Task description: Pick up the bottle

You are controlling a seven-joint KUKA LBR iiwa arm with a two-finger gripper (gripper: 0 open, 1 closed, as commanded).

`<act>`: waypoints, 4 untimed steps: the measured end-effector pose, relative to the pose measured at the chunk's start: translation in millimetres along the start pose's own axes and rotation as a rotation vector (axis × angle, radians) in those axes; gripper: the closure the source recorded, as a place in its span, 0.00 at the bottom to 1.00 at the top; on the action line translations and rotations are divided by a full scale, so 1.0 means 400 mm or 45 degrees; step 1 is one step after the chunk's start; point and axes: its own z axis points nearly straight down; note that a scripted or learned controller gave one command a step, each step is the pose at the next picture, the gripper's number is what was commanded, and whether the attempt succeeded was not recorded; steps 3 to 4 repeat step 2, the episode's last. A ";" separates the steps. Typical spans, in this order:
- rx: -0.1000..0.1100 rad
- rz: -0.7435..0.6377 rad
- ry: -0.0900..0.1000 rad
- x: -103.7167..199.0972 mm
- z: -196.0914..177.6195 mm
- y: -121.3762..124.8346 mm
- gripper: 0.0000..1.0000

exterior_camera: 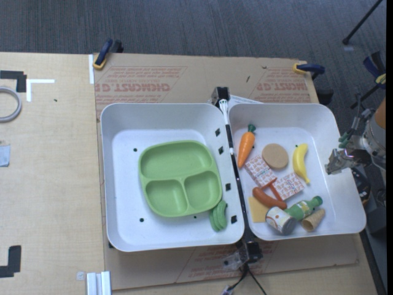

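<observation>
Bottle (303,209) lay tilted in the right bin's (325,118) near corner, hemmed by a can (280,221), cone (311,219) and sausage (265,196), so little room was left around it. Gripper (341,158) hovered at the bin's right rim; whether it held anything or stood open could not be told.

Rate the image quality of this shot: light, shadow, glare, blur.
Camera view: even, soft overhead light with faint shadows under the green plate and toys; mild glare washes out the right bin's rim; the bottle and other small toys look slightly soft; the gripper at the right edge is blurry, its jaws unreadable.
</observation>
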 end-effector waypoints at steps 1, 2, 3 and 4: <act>0.000 -0.044 0.000 0.097 -0.134 -0.077 1.00; 0.000 -0.019 0.000 0.004 -0.127 -0.091 1.00; 0.000 -0.019 0.000 0.004 -0.127 -0.091 1.00; 0.000 -0.019 0.000 0.004 -0.127 -0.091 1.00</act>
